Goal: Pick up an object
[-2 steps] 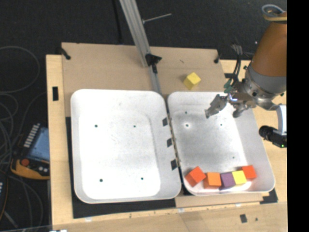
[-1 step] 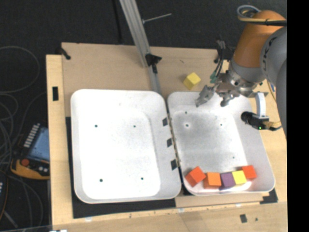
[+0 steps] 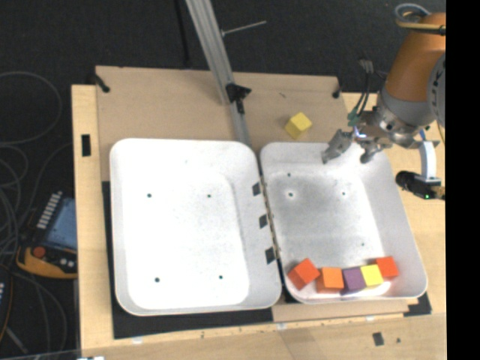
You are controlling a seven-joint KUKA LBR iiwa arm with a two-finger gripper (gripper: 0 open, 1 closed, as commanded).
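Nearest us, a row of five blocks hugs the front wall of the right bin [image 3: 403, 223]: red-orange block [image 3: 303, 273], orange block [image 3: 331, 277], purple block [image 3: 352, 278], yellow block [image 3: 371, 275], another red-orange block [image 3: 387, 267]; the row runs left to right, touching; far off at the bin's back rim hangs the gripper [image 3: 349, 150], fingers spread apart, nothing between them; the blocks lie well toward the front from it; beyond, a yellow cube [image 3: 298, 124] sits on the bench; the fingertips are small and hard to make out.
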